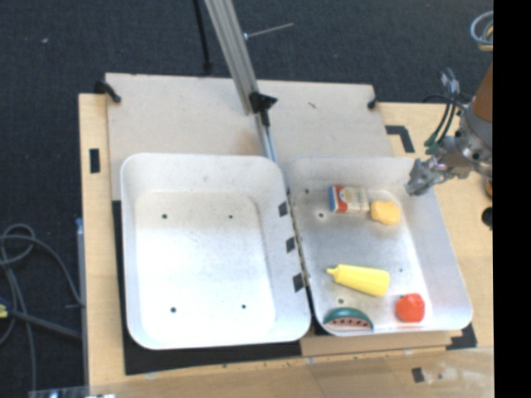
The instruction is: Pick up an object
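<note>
The right bin (431, 247) holds several small items: a small carton with a red and blue label (347, 199), a yellow chunk (385, 213) beside it, a yellow bottle (359, 279) lying on its side, a red ball-like piece (410, 308) and a watermelon slice toy (348, 321) at the front rim. My gripper (421, 178) hangs above the bin's far right corner, to the right of the carton and the yellow chunk, apart from both. Nothing shows between its tips.
The left bin (133, 222) sits beside the right one, sharing a middle rim. A slanted metal rail (235, 48) runs from the top down to the bins' junction. Cables (25, 255) lie on the floor at left. A pale board (191, 114) lies behind the bins.
</note>
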`<move>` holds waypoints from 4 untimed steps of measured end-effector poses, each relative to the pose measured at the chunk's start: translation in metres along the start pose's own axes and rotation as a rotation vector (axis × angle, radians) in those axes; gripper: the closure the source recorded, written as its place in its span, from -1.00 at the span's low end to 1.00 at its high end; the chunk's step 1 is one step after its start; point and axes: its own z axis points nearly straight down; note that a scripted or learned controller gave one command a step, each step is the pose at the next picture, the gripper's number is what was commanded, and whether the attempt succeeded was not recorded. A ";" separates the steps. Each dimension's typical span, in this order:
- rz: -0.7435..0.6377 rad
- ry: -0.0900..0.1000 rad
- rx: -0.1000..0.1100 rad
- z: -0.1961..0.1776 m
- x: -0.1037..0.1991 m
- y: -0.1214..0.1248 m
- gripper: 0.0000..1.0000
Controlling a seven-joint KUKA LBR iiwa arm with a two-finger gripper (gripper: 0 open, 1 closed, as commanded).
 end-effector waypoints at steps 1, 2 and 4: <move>-0.004 0.003 0.005 0.002 0.056 -0.011 1.00; -0.003 0.003 0.006 0.010 0.101 -0.008 1.00; -0.006 0.005 0.008 0.003 0.221 -0.017 1.00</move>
